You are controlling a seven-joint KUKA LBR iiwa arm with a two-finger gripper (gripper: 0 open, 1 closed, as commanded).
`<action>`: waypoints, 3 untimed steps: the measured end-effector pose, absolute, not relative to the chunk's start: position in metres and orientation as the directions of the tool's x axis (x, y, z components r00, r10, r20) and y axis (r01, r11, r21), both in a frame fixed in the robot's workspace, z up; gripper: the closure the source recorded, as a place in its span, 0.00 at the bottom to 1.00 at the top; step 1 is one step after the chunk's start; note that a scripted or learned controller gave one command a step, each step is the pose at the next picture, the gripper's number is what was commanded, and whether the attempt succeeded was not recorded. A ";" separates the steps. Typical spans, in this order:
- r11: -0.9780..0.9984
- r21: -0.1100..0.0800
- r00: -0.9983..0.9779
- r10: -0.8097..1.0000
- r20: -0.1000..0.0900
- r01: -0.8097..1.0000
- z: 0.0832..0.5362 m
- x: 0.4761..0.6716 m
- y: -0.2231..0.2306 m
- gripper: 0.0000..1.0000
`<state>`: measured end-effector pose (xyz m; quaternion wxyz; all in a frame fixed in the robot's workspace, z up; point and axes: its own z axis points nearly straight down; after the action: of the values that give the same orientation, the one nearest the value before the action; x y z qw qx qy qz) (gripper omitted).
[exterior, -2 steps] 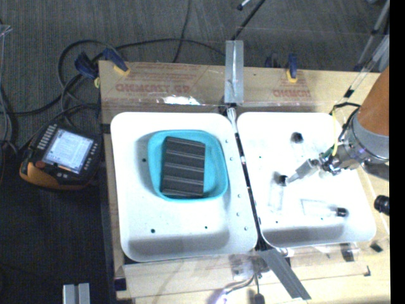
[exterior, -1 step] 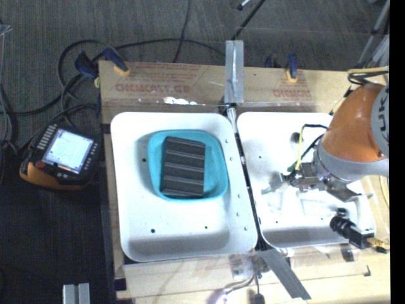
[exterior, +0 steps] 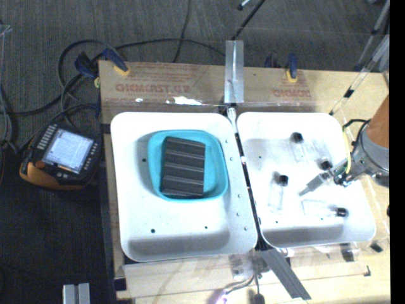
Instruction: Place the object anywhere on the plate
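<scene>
A teal plate (exterior: 217, 170) lies in the left bin (exterior: 183, 236), and a dark grey ribbed block (exterior: 183, 166) rests flat on its middle. In the right bin (exterior: 316, 233) are three small clear bottles with black caps: one at the back (exterior: 297, 143), one near the middle (exterior: 278, 192), and one lying at the front right (exterior: 326, 209). My gripper (exterior: 312, 186) reaches in from the right, low over the right bin's floor. It sits between the middle bottle and the front-right bottle, and nothing shows between its tips.
A metal divider (exterior: 235, 75) stands behind the seam between the two bins. A handheld pendant (exterior: 63, 152) and cables lie on the floor to the left. Clamps hold the cardboard back edge (exterior: 171, 87).
</scene>
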<state>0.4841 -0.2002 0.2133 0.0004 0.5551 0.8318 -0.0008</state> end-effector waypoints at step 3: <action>0.652 0.000 -0.652 0.758 -0.004 0.758 0.279 0.485 -0.224 0.00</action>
<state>0.4849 -0.2244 0.2786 0.0021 0.4173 0.9088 -0.0007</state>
